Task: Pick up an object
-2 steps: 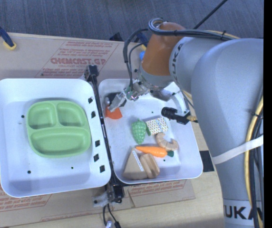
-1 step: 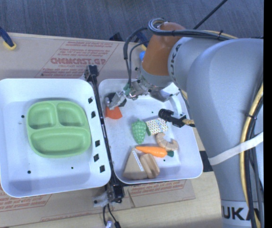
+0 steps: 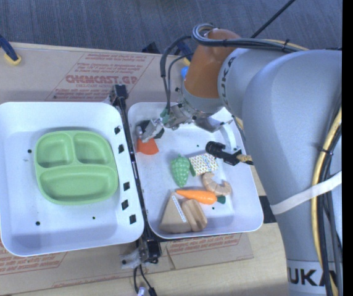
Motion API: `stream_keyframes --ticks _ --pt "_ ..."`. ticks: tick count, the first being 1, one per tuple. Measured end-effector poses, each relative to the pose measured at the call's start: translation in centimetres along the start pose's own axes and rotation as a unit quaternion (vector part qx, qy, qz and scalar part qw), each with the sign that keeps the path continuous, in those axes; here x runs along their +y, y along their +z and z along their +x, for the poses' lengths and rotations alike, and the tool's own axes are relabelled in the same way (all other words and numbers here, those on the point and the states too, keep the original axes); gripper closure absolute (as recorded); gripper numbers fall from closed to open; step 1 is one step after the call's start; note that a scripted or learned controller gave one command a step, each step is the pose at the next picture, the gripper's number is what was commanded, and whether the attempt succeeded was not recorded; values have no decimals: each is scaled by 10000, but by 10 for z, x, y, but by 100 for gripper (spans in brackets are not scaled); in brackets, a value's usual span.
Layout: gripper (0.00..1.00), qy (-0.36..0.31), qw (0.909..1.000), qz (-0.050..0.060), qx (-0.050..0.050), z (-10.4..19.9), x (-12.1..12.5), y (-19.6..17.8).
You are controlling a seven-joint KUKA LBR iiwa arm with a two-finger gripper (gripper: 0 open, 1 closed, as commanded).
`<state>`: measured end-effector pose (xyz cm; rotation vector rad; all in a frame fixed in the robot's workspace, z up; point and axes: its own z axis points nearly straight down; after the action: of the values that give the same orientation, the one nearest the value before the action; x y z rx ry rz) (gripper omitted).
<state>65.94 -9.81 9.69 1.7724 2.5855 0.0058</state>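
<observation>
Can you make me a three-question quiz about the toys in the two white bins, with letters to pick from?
1. Where is the green plate?
A. in the left bin
B. in the right bin
C. on the floor

2. What colour is the carrot?
A. blue
B. orange
C. pink

3. What is the gripper doing?
A. resting on the green plate
B. lifted far above both bins
C. low in the right bin, just above the orange piece

Answers: 1 A, the plate lies alone in the left bin. 2 B, it is orange with a green top. 3 C, the gripper sits at the right bin's upper left corner.
</observation>
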Motion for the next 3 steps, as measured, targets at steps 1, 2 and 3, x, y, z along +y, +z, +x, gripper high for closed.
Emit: stream_keyframes --ticks 1,2,3 --pt "0 0 10000 0 0 0 0 0" --pt "0 0 10000 0 0 0 0 0" --pt "0 0 10000 0 0 0 0 0"
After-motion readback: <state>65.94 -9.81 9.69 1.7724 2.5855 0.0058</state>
